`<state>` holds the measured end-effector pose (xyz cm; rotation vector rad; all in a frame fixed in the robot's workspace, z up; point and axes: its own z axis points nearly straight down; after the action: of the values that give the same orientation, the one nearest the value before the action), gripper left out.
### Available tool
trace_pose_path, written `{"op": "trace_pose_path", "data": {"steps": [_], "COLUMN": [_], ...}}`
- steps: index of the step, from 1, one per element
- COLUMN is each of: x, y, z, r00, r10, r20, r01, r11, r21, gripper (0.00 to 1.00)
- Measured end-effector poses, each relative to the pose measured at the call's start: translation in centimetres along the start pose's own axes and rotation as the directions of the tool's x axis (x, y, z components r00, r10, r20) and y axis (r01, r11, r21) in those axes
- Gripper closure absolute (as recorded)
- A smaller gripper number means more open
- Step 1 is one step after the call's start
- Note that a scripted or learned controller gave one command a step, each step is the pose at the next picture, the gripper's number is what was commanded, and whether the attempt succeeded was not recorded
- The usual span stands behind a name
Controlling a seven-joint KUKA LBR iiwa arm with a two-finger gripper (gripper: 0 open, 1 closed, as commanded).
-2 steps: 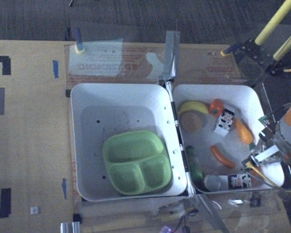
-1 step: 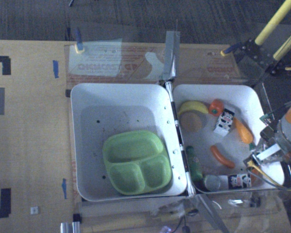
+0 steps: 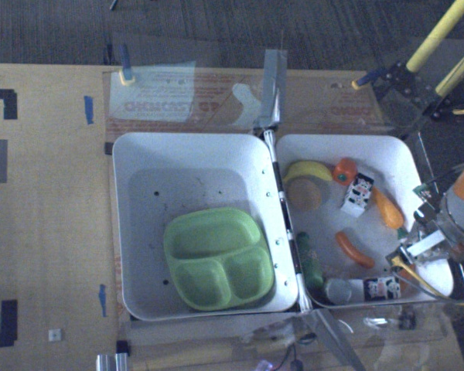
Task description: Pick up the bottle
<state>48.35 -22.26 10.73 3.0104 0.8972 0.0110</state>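
Bottle point(image 3: 309, 263), dark green, lies in the right bin point(image 3: 406, 154), along its left wall, in the lower part of the bin. Its length runs nearly parallel to that wall. Just below and to the right of it lies a grey cup point(image 3: 338, 291) on its side, and beside the cup there is a small carton with black and white pattern point(image 3: 382, 288), near the front wall. An orange sausage-shaped piece point(image 3: 354, 250) lies near the middle of the bin, apart from the bottle. Higher up I see a brownish round thing point(image 3: 305, 194) with a yellow piece point(image 3: 309, 171) just behind it, an orange-red object point(image 3: 344, 171), a second black and white carton point(image 3: 357, 194), and an orange carrot-like piece point(image 3: 388, 209) beside that carton.

The claw point(image 3: 417, 255) is at the right side of the same bin, well apart from the bottle, and the arm point(image 3: 458, 207) enters from the right edge. I cannot tell if the claw is released or clenched, and nothing is visible between its parts.

The left bin point(image 3: 135, 161) holds a green divided tray point(image 3: 218, 257). Both bins stand on the wooden tabletop point(image 3: 42, 207)
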Motion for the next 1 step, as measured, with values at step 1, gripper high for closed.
{"op": "trace_pose_path", "data": {"steps": [1], "x": [0.05], "y": [0.07], "z": [0.06], "r00": [0.999], "r10": [0.052], "r20": [-0.004], "r01": [-0.052], "r11": [0.999], "r21": [-0.002], "gripper": [1.00]}}
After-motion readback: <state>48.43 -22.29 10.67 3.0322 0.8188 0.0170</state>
